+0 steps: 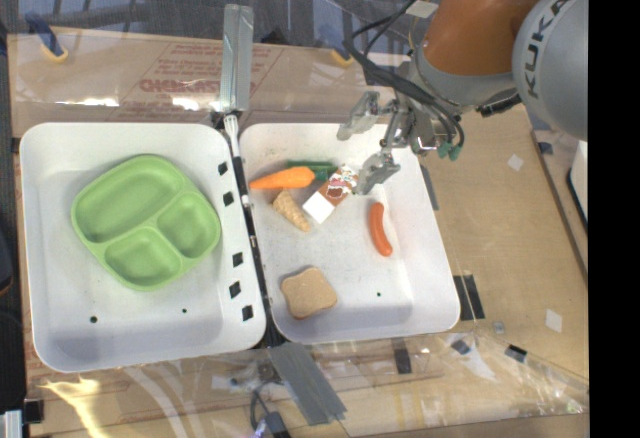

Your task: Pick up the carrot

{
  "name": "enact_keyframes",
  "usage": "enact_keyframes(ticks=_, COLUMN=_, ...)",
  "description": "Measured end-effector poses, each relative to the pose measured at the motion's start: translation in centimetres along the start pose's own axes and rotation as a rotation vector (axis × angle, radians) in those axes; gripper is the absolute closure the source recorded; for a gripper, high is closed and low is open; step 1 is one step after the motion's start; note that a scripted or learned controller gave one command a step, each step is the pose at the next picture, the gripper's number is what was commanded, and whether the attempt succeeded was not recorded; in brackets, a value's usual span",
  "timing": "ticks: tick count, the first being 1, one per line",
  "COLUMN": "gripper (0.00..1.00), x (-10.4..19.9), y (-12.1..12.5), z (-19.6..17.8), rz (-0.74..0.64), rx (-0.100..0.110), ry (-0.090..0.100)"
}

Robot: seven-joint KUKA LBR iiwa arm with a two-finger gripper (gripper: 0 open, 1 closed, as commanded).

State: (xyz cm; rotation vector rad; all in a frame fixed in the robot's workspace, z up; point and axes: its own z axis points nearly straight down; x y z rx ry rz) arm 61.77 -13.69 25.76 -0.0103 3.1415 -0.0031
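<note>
We saw the pincer [372,138] spread and empty above the right bin [425,301], and judged it should shift left, straddling the carrot [282,179] crosswise

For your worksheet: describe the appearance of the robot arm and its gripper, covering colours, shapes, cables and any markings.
The arm is rounded and light grey, with a broad orange band above the wrist and dark "KUKA" lettering on its casing. Black cables loop around the wrist. The gripper is bare grey metal with two slim fingers.
</note>
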Motion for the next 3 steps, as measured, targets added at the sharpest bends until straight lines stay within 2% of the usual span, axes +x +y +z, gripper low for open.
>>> enact_keyframes(ticks=1, gripper=0.0, x=-3.6, y=2.6, z=16.7, rz=-0.079, rx=-0.005, ry=0.012)
enact_keyframes(ticks=2, gripper=1.0, x=-4.1, y=2.6, z=14.9, rz=-0.086, rx=-0.001, ry=-0.004)
enact_keyframes(ticks=3, gripper=1.0, x=-4.1, y=8.2, z=6.2, rz=0.265, rx=-0.003, ry=-0.007)
